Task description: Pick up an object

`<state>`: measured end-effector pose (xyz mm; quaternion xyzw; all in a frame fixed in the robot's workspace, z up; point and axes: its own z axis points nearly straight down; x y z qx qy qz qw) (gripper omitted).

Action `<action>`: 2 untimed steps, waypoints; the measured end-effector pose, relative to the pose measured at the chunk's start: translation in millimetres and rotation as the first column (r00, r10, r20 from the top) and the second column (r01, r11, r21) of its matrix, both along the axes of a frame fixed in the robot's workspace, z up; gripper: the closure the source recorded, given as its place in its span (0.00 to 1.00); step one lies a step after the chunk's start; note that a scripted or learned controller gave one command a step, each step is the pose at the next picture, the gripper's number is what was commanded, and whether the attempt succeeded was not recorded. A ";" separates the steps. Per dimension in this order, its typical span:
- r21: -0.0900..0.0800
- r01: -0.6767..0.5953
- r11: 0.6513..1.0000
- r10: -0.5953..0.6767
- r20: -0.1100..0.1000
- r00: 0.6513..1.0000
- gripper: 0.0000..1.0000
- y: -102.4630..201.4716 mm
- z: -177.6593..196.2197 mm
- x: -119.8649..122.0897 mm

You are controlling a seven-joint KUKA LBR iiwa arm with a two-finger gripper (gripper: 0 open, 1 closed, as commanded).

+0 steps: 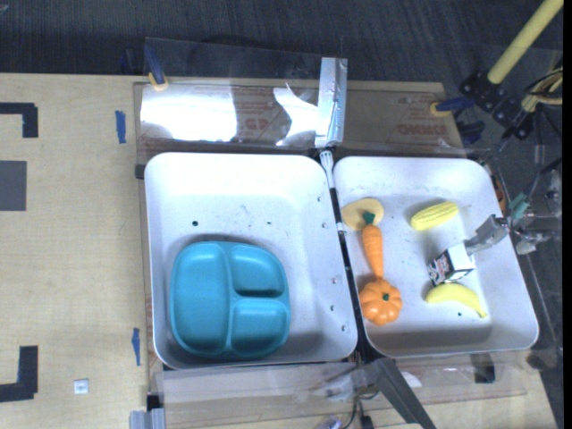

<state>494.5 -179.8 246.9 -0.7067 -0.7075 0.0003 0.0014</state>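
Tool sits low in the right bin, at about four o'clock from that bin's centre, its tip just above the banana; how it is set cannot be told from here. The banana lies touching or just beneath the tip, at the bin's five o'clock. A descent slightly off could pinch the banana's curved end and squirt it toward the wall, or close on nothing. At nine o'clock lie the pumpkin and carrot; the corn is at twelve.
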 end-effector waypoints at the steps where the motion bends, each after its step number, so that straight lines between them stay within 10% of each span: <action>1: 0.002 -0.185 0.983 0.185 -0.003 0.983 0.00 26.7 -115.5 -16.7; 2: -0.003 0.308 0.951 -0.308 0.002 0.951 0.00 29.7 -145.2 13.9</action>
